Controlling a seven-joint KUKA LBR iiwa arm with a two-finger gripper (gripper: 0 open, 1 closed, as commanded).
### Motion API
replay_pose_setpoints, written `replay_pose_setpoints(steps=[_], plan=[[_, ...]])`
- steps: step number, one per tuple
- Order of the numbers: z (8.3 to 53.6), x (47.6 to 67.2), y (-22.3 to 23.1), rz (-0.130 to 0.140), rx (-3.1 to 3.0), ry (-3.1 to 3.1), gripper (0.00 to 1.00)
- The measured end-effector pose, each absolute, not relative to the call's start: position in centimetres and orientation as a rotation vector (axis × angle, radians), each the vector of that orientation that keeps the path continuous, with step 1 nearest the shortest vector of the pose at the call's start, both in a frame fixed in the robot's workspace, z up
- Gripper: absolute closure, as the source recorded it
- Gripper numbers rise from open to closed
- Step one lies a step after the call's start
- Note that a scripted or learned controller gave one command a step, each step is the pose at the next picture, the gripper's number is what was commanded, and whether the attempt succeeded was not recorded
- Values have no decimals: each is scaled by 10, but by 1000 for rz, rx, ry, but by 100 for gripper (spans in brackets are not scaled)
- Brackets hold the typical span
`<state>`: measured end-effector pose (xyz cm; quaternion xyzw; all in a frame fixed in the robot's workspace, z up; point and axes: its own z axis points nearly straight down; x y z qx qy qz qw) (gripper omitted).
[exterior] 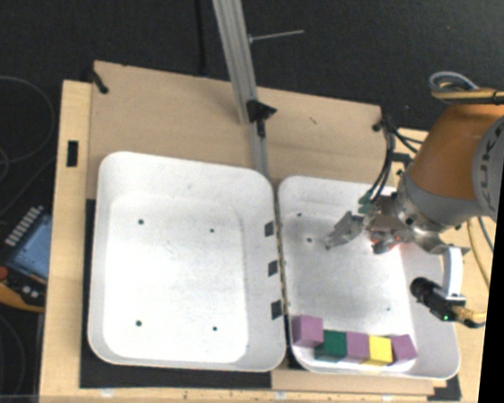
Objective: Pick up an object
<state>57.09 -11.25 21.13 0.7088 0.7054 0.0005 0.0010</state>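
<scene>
Overhead, a wooden desk [197,127] is seen at a slant, with two shallow white bins set side by side on it. The left bin [182,260] is shown with only small dark dots on its floor. The right bin [344,270] is touched by it along a shared edge, where small black clips are fixed.

A row of blocks is lined up against the right bin's near wall: a purple block [309,329] at the left, then a green block [334,345], a second purple one [358,345], a yellow block [381,349] and a third purple one [403,347] at the right. All are touching their neighbours.

The grey arm with its orange band [452,156] is seen reaching in from the right. The hand [350,231] is held over the far part of the right bin, well apart from the blocks. Nothing is seen between its fingers; whether they are spread or closed cannot be told.
</scene>
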Motion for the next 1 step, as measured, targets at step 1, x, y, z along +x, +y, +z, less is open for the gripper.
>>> replay_pose_setpoints(steps=[1], plan=[[219,597,-207,-3,2222,2212,0]])
